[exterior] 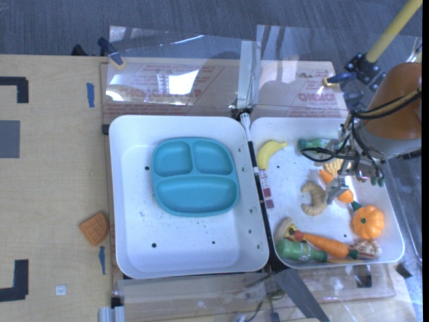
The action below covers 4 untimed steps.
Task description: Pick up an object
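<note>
Camera view, from above: croissant (312, 199) lying near the middle of the right bin (289, 173), with the tool (334, 192) lowered just beside its right end, metal fingertips close to the pastry but with nothing visibly between them; how far apart they stand, impossible to tell at this size. Orange piece (329, 174) partly hidden behind the tool, another orange bit (346, 196) just right of it. Small pumpkin (368, 222) toward the bin's right wall. Carrot (328, 244) stretched along the near edge, touching a green bottle (297, 250) on its left and a brownish item (365, 249) on its right; pizza slice (288, 231) at the near left corner. Banana (268, 152) up by the far left corner, a second green bottle (314, 143) along the far edge, black cable looped over it. Grey arm with orange band (401, 99) reaching in over the far right corner. Left bin (127, 180) side by side with the first, holding a blue divided plate (195, 176) set toward its far half, dark specks scattered on the white floor. Waffle (94, 227) resting on the wooden tabletop (47, 146) just left of the left bin's near side. Clear plastic sheeting (174, 59) along the bins' far edge.
</note>
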Each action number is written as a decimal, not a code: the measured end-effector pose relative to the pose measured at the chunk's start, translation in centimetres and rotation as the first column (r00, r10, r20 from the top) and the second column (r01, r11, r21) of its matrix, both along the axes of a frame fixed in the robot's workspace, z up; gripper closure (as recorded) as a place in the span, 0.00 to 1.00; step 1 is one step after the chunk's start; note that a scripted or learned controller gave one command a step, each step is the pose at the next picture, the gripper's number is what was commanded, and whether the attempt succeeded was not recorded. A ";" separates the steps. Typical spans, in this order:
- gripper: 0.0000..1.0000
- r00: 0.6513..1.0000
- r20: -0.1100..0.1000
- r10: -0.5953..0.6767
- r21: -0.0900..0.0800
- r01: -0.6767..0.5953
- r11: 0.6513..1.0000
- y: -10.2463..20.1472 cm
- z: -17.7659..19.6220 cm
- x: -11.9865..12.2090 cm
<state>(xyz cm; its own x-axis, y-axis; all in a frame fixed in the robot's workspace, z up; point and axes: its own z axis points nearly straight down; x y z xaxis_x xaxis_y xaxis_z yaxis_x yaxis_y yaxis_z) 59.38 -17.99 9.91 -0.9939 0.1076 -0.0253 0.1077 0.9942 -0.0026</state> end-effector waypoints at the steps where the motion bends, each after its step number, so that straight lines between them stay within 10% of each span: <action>1: 0.00 1.000 0.003 0.016 0.001 -0.016 1.000 -1.4 0.0 0.8; 4: 0.00 0.984 0.007 -0.179 0.003 0.179 0.984 -0.2 0.1 -0.9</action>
<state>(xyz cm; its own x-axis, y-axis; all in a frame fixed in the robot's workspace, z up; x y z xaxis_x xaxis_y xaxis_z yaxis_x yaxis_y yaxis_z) 58.53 -18.18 9.96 -0.9584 0.2837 -0.0315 0.2838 0.9589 0.0011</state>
